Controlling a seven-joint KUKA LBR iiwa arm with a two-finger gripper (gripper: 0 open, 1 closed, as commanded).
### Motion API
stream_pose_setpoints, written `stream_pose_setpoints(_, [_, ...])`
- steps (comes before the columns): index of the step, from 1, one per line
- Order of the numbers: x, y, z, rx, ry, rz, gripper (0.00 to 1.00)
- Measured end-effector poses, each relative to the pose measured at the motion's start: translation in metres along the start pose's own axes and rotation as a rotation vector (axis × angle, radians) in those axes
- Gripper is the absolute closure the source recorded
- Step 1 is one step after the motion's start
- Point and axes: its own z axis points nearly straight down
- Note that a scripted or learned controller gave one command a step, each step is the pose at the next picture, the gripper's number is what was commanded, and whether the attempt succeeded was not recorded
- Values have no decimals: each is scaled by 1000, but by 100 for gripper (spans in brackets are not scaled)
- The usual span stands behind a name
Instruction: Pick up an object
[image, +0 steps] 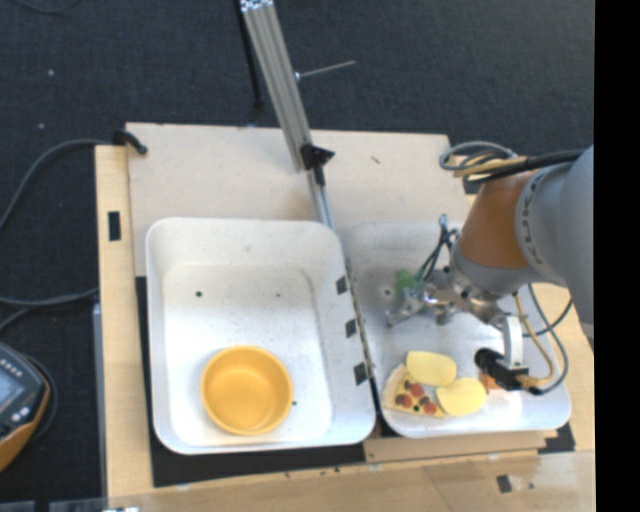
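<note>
My gripper (415, 303) hangs low over the middle of the right bin (376, 243), its arm coming in from the right. A small green object (405, 280) lies just at the gripper's far side; I cannot tell whether it is touched or held. Nearer the front of this bin lie two pale yellow rounded pieces (431, 367) (461, 398) and a flat yellow slice with red dots (411, 396). A small orange bit (486, 379) peeks out beside them. A yellow bowl (246, 390) stands upright in the front of the left bin (163, 243).
A slanted metal rail (285, 90) runs from the top of the view down to the gap between the bins. Cables (478, 157) coil on the bench behind the right bin. The bins' shared walls meet at the middle (352, 330).
</note>
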Motion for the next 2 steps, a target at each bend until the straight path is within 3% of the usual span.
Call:
stream_pose_setpoints(1, [-1, 2, -14, -6, 1, 5, 100])
stream_pose_setpoints(2, [5, 8, -74, -10, 0, -5, 100])
